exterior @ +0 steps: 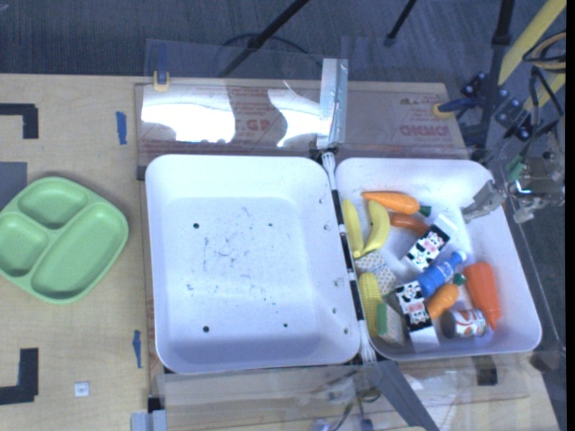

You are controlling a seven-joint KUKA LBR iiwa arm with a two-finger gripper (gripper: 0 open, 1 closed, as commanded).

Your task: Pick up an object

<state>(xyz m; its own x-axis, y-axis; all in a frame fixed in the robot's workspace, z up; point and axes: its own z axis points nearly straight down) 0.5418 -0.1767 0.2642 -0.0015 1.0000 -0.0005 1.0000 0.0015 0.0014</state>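
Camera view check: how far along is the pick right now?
Nothing looks picked yet. The carrots, bananas, blue bottle and cow-print boxes all lie piled in the right bin. The left bin shows bare white floor. In hand: the gripper sits at the right bin's upper right rim, with no object seen between its fingers. Left: descend onto an object, grasp it and lift.

Toy bananas [375,227], carrots [483,293] and cartons crowd the right bin [526,268]; green plate [61,238] left.
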